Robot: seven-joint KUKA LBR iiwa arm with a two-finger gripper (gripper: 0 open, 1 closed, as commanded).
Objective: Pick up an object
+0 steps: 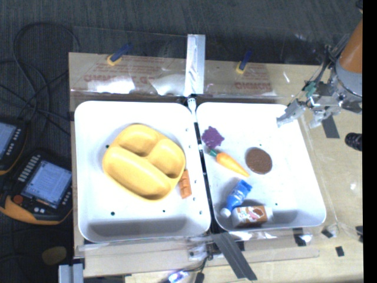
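My gripper [307,118] hangs over the right bin's [312,175] far right corner, open, with nothing between its fingers. In that bin lie a purple lump [212,137], a toy carrot [231,163], a brown disc [258,160], a small blue bottle [235,196] and a brown-labelled bottle [252,215] on its side. The brown disc is the nearest of these to the gripper, below and to its left. The left bin [94,217] holds a big yellow bread-shaped toy [144,161] and a small orange piece [185,184] against its right wall.
A raised divider [199,158] separates the two bins. Clear plastic sheeting with clips [177,75] lies behind the bins. Handheld controllers and cables [35,181] sit off the bench at the left. The arm's orange band [356,52] shows at the upper right.
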